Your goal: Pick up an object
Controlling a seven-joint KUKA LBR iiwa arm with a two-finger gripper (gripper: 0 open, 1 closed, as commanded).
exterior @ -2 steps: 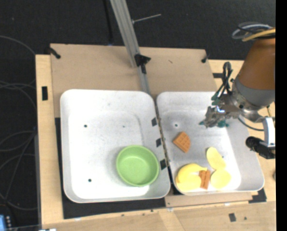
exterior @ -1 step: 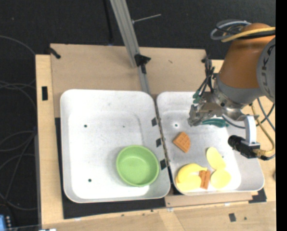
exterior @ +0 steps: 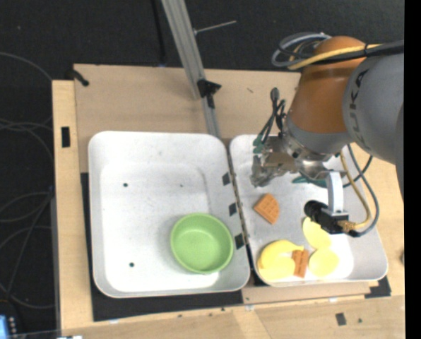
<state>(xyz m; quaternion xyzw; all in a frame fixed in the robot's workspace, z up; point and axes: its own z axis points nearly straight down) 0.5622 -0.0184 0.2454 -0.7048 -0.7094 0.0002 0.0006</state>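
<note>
An orange waffle-textured block (exterior: pixel 267 208) lies in the right bin (exterior: pixel 369 263), apart from the other items. The gripper (exterior: pixel 262 174) hangs just above and beside it; whether its grip is open or closed cannot be told. Below the block sit yellow pieces (exterior: pixel 280 257) with a small orange stick (exterior: pixel 300 263). A green bowl (exterior: pixel 202 242) sits in the left bin (exterior: pixel 126 189).

Two shallow white bins sit side by side on a pale wooden bench (exterior: pixel 147 97) — the left bin (exterior: pixel 126 161) and the right bin (exterior: pixel 369 263) touch along their inner rims. A grey metal pole (exterior: pixel 186 44) slants in from the far side, ending near that seam. Dark cables (exterior: pixel 13 168) trail over the black floor — left of the bench.
</note>
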